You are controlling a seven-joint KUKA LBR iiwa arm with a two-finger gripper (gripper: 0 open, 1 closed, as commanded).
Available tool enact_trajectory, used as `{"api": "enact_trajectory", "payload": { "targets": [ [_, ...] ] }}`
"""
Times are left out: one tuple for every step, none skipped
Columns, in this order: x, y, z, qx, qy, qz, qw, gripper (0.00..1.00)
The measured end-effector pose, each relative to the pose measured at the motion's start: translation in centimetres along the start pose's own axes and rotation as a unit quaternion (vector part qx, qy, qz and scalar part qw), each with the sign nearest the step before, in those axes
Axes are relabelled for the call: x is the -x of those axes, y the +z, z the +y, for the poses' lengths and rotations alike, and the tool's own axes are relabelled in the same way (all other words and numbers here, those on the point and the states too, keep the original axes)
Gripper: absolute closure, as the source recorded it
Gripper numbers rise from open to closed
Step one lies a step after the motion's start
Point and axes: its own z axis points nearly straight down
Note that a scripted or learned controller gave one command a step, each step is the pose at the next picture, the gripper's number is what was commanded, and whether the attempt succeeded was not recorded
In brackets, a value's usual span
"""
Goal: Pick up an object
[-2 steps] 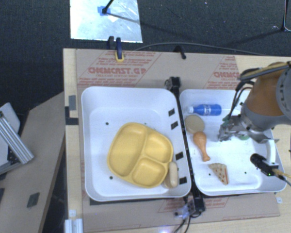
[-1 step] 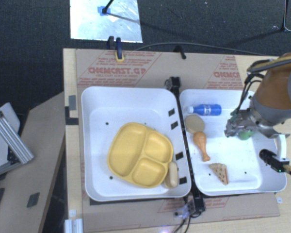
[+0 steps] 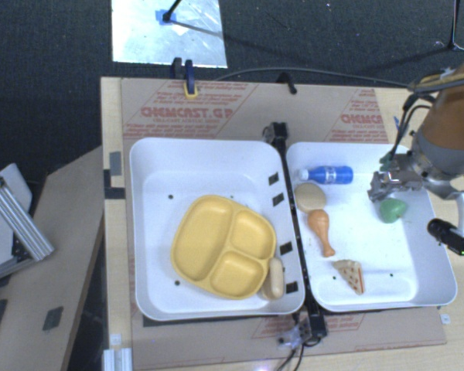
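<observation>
Hovering hand [image 3: 384, 185] | grip state unclear | above green object [image 3: 393, 209], rounded, no clear axis

text: "CHEMCAST GP" printed in red, upside down | on: brown paper-faced sheet [image 3: 209, 107] under the two white bins | place: far left strip beyond the left bin | repeat: same red print at far right beyond the right bin, partly cut off, not fully legible | blue bottle [image 3: 329, 175] label: too small to read
</observation>
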Motion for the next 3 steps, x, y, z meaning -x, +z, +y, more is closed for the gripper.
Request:
{"api": "enact_trajectory", "payload": {
  "targets": [
    [-0.7,-5.9,-0.4,0.000,0.000,0.000,1.0000,1.00],
    [-5.3,-5.1,-0.7,-0.003,-0.002,0.001,1.0000,1.00],
    [-10.5,-3.6,-0.2,-0.003,-0.002,0.002,1.0000,1.00]
  ]
}}
